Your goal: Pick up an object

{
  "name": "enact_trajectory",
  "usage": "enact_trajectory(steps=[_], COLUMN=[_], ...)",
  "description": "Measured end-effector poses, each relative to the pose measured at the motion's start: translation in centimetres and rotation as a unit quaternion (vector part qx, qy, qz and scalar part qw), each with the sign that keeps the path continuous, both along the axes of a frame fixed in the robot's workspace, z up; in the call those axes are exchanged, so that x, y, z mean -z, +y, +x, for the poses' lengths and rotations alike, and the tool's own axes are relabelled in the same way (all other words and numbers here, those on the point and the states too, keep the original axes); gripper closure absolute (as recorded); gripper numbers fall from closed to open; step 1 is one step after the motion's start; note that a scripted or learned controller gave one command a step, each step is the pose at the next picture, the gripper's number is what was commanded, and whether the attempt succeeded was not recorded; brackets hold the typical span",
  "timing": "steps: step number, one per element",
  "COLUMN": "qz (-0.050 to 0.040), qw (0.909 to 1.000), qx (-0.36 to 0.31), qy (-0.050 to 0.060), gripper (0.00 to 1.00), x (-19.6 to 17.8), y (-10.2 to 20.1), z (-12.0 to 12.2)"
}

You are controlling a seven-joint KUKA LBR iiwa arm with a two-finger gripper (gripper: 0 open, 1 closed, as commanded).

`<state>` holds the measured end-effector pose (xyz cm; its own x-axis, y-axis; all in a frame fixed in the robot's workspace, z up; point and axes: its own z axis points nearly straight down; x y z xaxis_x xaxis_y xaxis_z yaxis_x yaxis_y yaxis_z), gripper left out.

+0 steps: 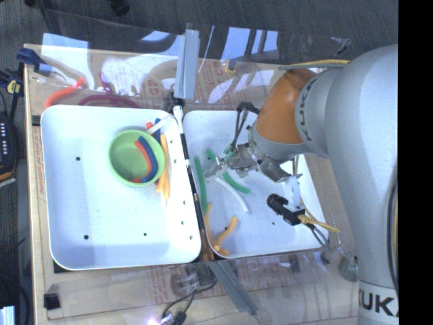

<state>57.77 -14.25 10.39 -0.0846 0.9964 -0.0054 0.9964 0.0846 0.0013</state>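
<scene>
Rt bin (267, 232), near edge: bent orange piece (229, 230), well apart from the tool. Mid-bin: white strip (233, 195), and just beyond it a short green stick (238, 184), long axis running view upper-left to lower-right. Gripper (229, 162) sits low just past that stick's upper-left end; contact can't be told. Jaws: opening can't be made out, nothing seen held. Likeliest target, imo, is the short green stick, lying nearward and slightly view-right of the jaws. Longer green stick (200, 175) by the bin wall. Green bowl (128, 156) in lft bin (88, 208), well apart
</scene>
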Motion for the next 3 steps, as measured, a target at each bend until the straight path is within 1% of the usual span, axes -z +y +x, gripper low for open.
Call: enact_trajectory(steps=[1,2,3], qz=[-0.0014,-0.0017,0.0028], qw=[1.0,1.0,0.9996], qx=[-0.003,-0.004,-0.028], qy=[0.0,0.0,-0.001], gripper=[1.0,0.0,0.0], x=[-1.0,-1.0,0.8], y=[0.0,0.0,1.2], z=[0.0,0.0,1.7])
